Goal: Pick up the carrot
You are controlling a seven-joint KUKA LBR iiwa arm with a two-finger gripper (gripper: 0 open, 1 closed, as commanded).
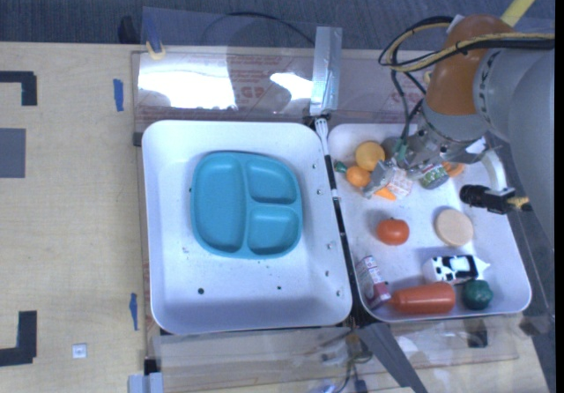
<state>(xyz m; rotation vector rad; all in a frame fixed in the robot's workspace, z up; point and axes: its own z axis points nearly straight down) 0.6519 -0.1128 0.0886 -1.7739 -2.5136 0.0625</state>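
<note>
My gripper (390, 180) is down in the right bin (511, 250), near its back left. Just under its tip an orange wedge shows, which looks like the carrot (386, 194); most of it is hidden by the gripper. Whether the gripper touches or holds it is not visible. The grey arm with its orange band (458, 74) reaches in from the upper right.
A yellow fruit (370, 153) and a small orange one (357, 176) lie left of the gripper. Further forward are a tomato (393, 230), a beige disc (454, 226), a cow toy (454, 268), a red sausage (423, 298) and a small bottle (371, 277). The left bin (167, 277) holds a blue divided plate (245, 203).
</note>
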